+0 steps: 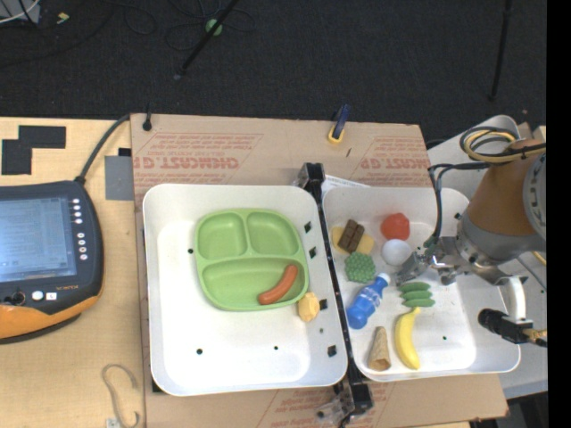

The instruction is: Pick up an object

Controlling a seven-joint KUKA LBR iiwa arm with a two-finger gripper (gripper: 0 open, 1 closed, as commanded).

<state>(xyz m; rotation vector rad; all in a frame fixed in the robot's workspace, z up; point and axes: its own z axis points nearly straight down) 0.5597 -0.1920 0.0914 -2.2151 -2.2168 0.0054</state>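
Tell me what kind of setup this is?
Likely a robotics lab grasping bench: a teach pendant beside two white bins, toy food such as a banana and a sausage, cables on dark carpet behind, and the arm's end effector over the right bin.

- Red print reading "CHEMCAST GP", upside down and repeated, runs across the brown protective sheet (232, 154) under the bins
- Tablet screen (34, 235) text too small to read

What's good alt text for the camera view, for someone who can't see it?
A grey robot arm reaches from the right into the right white bin, its tool low beside a white ball and green pea pod. The left bin holds a green divided plate with a sausage.
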